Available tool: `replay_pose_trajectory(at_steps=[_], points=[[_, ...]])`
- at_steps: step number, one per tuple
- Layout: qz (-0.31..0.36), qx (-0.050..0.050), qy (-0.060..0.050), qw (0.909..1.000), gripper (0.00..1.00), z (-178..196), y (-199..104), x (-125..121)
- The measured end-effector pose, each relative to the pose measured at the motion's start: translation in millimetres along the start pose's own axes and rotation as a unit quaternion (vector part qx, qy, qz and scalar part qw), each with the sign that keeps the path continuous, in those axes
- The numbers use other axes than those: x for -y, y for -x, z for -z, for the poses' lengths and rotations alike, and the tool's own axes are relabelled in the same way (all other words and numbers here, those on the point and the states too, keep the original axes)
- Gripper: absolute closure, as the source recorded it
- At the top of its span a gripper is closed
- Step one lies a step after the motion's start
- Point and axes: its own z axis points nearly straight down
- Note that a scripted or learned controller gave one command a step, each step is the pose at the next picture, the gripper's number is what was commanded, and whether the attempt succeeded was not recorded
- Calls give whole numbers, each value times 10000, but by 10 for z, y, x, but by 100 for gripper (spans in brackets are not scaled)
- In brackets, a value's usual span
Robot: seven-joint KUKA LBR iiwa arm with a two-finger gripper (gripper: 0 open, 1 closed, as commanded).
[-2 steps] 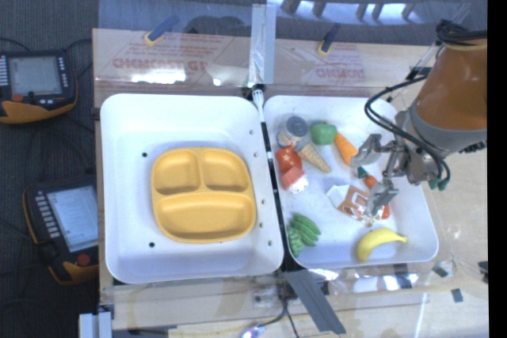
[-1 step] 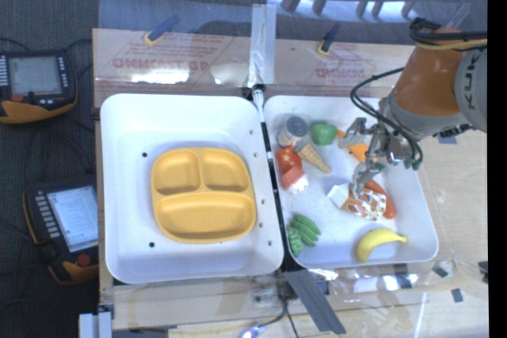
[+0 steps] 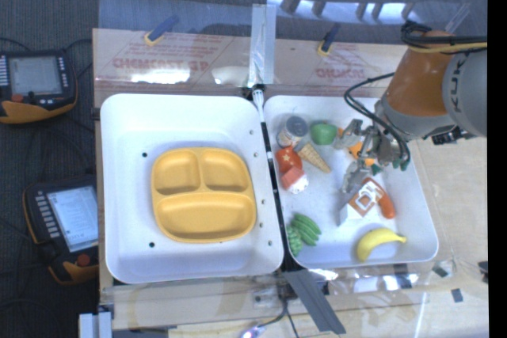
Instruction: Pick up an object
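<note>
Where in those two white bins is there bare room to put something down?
The left bin has bare floor all round the yellow tray, widest along its left wall. The right bin is crowded; its one open patch lies between the green pods, the banana and the small house toy, under the hand.

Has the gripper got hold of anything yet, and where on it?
Cannot tell. The gripper is low in the right bin, just above the small white toy house, but the view doesn't settle a hold.

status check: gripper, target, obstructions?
Gripper low in right bin, over small white-and-orange box; grasp not confirmable. Carrot beside box, banana nearby.
</note>
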Motion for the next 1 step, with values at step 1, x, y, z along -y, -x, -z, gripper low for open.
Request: replay_pose_trajectory(at_steps=[1], points=[[11,27,-23,10000,100,125,22,-4]])
